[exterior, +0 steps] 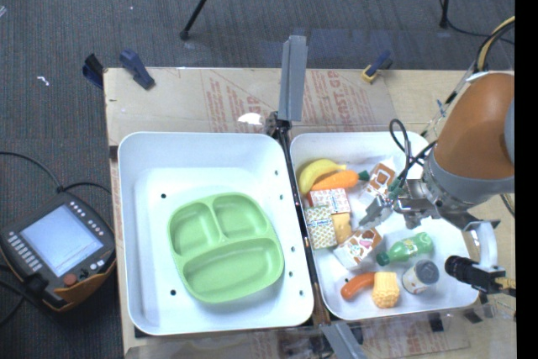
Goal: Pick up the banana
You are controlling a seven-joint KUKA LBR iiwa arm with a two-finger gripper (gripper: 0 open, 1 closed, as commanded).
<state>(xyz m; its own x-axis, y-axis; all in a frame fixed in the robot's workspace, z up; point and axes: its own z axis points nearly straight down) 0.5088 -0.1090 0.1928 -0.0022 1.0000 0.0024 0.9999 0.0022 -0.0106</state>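
The banana [313,172] lies in the right bin [332,142], up in its far left corner, curved and yellow, close to the wall that divides the two bins. A carrot [338,180] lies right against its near side, the green tip pointing toward the arm. Just below them sit two small boxes [329,199], one red and white, one patterned yellow, with a pale cheese wedge [341,225] beside them.

The claw [376,210] hangs over the middle of that bin, well to the right of the banana and apart from it. Its fingers look spread a little, with nothing between them that I can make out; they are over a small carton [358,245] and near another carton [381,178] at the far side. The grey arm [471,147] with its orange band comes in behind it.

Toward the near edge of the bin I see a green bottle [410,247], a grey can [420,273], a corn cob [386,290] and a short sausage [357,286].

The left bin [143,181] holds a green divided plate [227,256], lying flat in the middle. Both bins rest on a tabletop [185,97] of brown board, with blue clamps [136,68] at its far edge. A handheld controller [57,252] lies on the floor to the left.
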